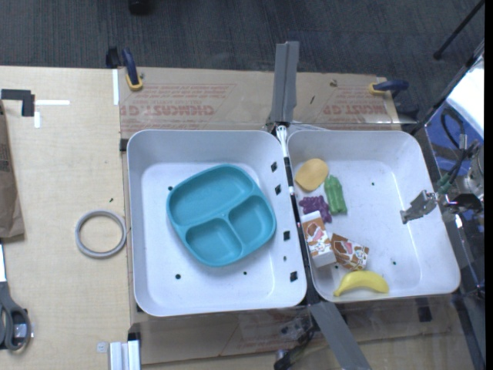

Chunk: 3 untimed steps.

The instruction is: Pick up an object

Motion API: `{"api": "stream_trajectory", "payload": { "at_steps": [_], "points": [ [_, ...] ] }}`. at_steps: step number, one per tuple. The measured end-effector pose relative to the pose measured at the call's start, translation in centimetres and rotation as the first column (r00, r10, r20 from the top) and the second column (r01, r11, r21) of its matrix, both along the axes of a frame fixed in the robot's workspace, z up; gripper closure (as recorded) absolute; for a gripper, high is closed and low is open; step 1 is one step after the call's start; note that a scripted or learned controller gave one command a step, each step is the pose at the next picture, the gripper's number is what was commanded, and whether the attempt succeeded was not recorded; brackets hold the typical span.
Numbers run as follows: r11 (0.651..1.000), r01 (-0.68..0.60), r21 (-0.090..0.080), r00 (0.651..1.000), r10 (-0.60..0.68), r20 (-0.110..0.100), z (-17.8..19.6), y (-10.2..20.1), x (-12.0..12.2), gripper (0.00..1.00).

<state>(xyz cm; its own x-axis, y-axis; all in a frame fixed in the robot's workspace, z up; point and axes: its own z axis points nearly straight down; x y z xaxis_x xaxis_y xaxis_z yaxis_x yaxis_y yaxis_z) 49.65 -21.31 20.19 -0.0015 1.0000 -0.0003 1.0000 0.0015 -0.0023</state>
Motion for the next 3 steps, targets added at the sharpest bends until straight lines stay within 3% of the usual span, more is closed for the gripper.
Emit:
{"api": "stream_trajectory", "payload": {
  "at_steps": [1, 2, 3],
  "points": [
    [0.970, 0.242, -0.001, 0.970, -0.242, -0.001, -3.7, 3.4, 7.9, 0.00],
    [0.970, 0.243, -0.001, 0.970, -0.243, -0.001, -6.4, 10.6, 11.8, 0.00],
    [0.971, 0.241, -0.004, 0.971, -0.241, -0.002, -5.5, 10.6, 11.8, 1.00]
  ]
}}
